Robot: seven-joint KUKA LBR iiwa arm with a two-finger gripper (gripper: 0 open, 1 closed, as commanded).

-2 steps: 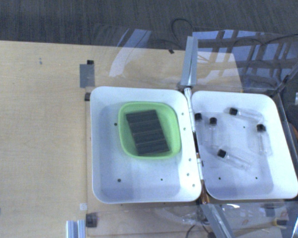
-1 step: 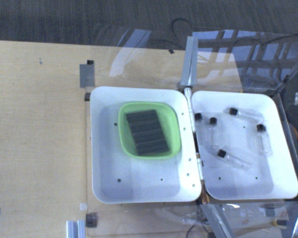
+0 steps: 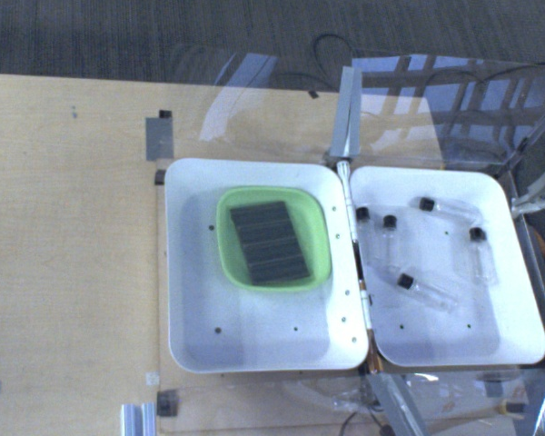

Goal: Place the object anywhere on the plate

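I'm looking at a robotics lab: two white bins (image 3: pixel 263 352) sitting on a plywood bench (image 3: pixel 68 243), cables (image 3: pixel 331 48) trailing behind the bins, grey carpet (image 3: pixel 163 16) beyond them, clear vials (image 3: pixel 427 289) inside the right one.

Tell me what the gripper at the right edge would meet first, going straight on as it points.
Likely the rim of the right white bin, then the clear plastic vial with a black cap; the gripper seems to point left, but depth is unclear.
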